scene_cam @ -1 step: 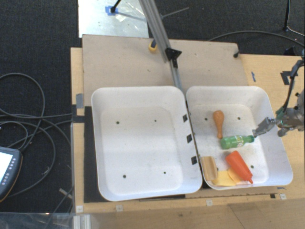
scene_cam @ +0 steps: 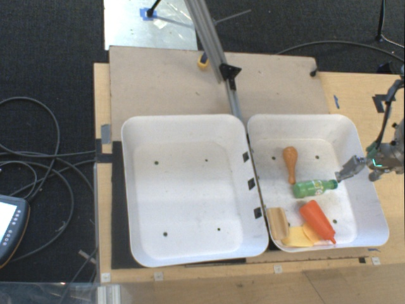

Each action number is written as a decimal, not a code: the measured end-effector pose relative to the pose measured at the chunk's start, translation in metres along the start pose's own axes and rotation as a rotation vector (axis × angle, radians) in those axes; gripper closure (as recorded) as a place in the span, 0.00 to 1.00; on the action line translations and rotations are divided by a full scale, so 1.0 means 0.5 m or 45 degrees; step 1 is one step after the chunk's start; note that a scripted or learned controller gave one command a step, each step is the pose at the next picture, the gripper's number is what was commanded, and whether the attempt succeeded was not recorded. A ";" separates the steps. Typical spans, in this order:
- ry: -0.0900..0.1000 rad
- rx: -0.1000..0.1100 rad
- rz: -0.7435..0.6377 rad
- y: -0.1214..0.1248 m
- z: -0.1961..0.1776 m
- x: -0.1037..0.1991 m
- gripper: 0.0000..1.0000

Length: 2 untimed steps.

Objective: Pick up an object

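Note:
In the right bin (scene_cam: 354, 132) lie a green bottle (scene_cam: 314, 187) on its side, a brown drumstick-shaped toy (scene_cam: 290, 162), an orange-red bottle (scene_cam: 316, 220), a yellow piece (scene_cam: 297, 236) and a tan wooden block (scene_cam: 277, 222). My gripper (scene_cam: 347, 170) reaches in from the right edge and hangs low over the bin, its tip right at the green bottle's right end. I see nothing held in it.
The left bin (scene_cam: 136, 144) stands beside the right one, joined by black clips along the shared rim. A grey pole (scene_cam: 209, 30) slants across the board behind the bins. Cables and a tablet (scene_cam: 9, 223) lie on the floor at the left.

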<state>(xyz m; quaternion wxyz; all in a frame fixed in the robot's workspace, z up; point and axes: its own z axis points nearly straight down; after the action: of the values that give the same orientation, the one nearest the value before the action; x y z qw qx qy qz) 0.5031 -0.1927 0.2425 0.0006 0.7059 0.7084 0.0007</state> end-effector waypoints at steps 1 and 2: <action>0.001 0.005 0.003 -0.001 0.087 -0.012 0.00; 0.002 0.008 0.003 -0.019 0.195 0.000 0.00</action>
<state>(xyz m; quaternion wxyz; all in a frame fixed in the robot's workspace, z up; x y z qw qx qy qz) 0.4935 -0.1929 0.1450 -0.0022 0.7067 0.7075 -0.0008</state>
